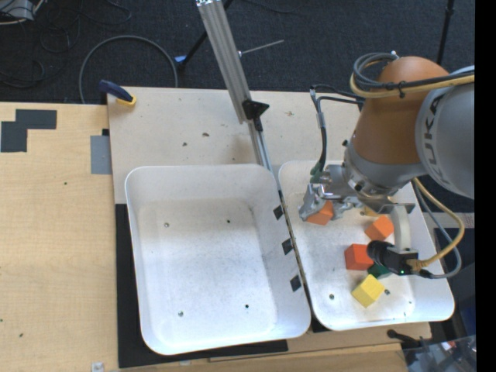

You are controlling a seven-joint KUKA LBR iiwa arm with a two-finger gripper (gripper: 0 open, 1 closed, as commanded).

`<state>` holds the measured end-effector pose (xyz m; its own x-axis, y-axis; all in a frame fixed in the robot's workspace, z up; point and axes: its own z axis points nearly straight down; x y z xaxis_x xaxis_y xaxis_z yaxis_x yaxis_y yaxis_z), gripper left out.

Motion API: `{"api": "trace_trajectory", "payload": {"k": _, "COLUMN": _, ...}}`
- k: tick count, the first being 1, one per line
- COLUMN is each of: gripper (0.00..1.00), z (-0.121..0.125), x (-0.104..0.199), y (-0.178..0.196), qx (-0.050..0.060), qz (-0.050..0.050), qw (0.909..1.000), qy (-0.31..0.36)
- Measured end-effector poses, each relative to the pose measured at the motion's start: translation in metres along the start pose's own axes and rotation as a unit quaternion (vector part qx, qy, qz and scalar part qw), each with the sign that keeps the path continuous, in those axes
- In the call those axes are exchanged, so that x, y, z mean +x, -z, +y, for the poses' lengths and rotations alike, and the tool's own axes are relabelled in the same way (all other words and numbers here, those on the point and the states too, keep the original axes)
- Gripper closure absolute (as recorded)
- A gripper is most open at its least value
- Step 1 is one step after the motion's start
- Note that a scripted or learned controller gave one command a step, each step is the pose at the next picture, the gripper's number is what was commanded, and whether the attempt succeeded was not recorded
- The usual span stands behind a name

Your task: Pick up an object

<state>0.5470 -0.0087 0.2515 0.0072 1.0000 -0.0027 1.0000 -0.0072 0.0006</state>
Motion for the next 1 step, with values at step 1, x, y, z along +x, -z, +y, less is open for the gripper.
{"api": "trace_trajectory", "payload": {"k": 1, "gripper": 1.00, "z": 0.0341, "x": 0.0853, "y": -0.0130, "qx": 0.002, "qz": 0.003, "qw": 1.0000, "qy": 0.007}}
